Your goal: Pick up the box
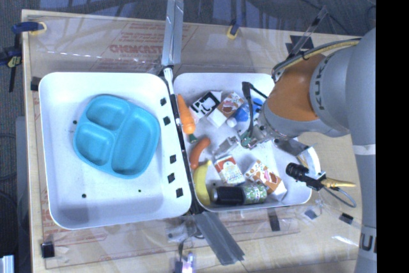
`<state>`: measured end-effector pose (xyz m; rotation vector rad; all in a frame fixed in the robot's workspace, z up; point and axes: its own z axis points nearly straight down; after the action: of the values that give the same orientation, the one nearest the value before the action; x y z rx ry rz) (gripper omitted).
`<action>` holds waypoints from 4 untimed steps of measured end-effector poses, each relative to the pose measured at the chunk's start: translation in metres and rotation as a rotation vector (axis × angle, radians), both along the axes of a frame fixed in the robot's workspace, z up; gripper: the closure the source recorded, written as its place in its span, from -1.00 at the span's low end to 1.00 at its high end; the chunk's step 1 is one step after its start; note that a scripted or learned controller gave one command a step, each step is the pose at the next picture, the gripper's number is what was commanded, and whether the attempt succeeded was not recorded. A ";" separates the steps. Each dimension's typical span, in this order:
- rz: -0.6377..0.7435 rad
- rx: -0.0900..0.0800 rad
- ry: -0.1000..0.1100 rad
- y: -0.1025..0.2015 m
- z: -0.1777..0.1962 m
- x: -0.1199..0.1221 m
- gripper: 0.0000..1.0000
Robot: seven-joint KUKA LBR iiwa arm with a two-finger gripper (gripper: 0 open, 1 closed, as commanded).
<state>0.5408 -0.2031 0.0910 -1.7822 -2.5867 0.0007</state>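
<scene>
1. box (229, 171): small printed carton with red and white faces, lying in the lower middle of the right bin (281, 81). a second carton (265, 178) lies just beside it on the right; which one the task means is not clear.
2. handling, as a guess: light, thin card, stiff enough but would dent under a hard squeeze; glossy print may slip. best taken across its short sides, from above.
3. gripper (250, 137): low in the bin, just up and right of the box, under the orange-banded wrist. cannot tell how the tool is set, or whether anything is in it.
4. crowding: banana (202, 181) to the left of the box, dark can (239, 194) touching below, sausage (199, 149) and carrot (185, 113) up left, black-and-white card (206, 103) further up.
5. little free room beside the box; neighbours may get nudged.
6. left bin (57, 188) has a blue tray (117, 135), well apart.
</scene>
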 end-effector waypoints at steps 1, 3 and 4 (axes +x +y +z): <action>-0.025 0.001 0.002 -0.002 0.000 0.087 -1.00; -0.246 0.000 0.016 -0.008 -0.003 0.109 -1.00; 0.029 0.002 0.004 -0.007 -0.001 0.040 -1.00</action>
<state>0.5803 -0.2099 0.0902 -1.7419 -2.6085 0.0024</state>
